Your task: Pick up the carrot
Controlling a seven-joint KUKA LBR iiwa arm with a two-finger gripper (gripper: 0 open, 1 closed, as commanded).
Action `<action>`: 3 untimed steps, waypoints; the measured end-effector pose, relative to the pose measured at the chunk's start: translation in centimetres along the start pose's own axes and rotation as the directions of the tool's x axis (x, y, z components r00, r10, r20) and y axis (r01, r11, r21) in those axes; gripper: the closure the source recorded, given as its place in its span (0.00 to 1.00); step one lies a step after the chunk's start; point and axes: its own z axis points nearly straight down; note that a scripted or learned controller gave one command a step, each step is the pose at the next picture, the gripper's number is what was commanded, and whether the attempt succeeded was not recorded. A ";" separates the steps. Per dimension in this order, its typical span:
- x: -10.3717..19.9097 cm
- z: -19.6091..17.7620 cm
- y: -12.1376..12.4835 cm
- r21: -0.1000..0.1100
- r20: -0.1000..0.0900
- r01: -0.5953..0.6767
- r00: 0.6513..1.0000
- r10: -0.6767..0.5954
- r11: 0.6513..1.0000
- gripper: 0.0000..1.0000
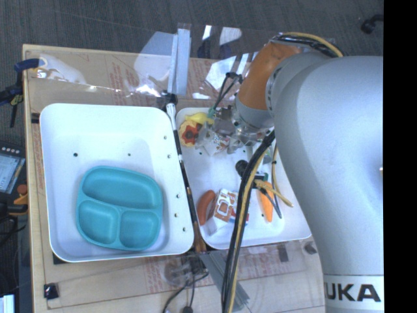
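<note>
Teal tray (120,208) sits far left of the hand (220,137), in the other bin. We cannot tell the hand's opening. Orange carrot (266,207) lies right of and nearer us than the hand, untouched.

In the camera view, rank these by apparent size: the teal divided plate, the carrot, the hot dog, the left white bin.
1. Left white bin
2. Teal divided plate
3. Hot dog and carrot: close; cables partly cover the carrot, so I won't rank them.
</note>
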 end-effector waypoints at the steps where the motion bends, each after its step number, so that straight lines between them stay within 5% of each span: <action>1: -1.3 0.0 -5.9 0.001 0.000 -0.043 0.999 0.043 0.999 0.00; 2: 2.1 0.1 0.6 0.002 0.001 0.005 1.000 -0.005 1.000 0.00; 3: -0.4 0.1 -2.4 0.003 0.001 0.009 1.000 -0.009 1.000 0.00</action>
